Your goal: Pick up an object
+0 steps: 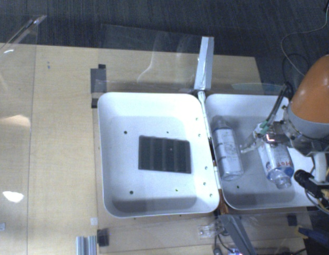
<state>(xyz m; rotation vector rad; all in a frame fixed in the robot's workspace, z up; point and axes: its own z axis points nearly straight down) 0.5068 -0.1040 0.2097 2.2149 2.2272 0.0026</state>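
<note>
Two clear plastic bottles are lying on their sides in the right bin (pixel 244 195), one (pixel 227 152) near the divider and the other (pixel 276 163) just beside the arm (pixel 313 102), loose and within reach for picking. The gripper (pixel 268 134) is hovering over the upper end of the nearer bottle, probably lining up a grasp. Whether it is spread or pinching cannot be told, while the left bin (pixel 117 121) is holding a dark ribbed pad (pixel 165 154).

No lettering is legible; the two bottles' (pixel 228 153) labels are too blurred.
</note>
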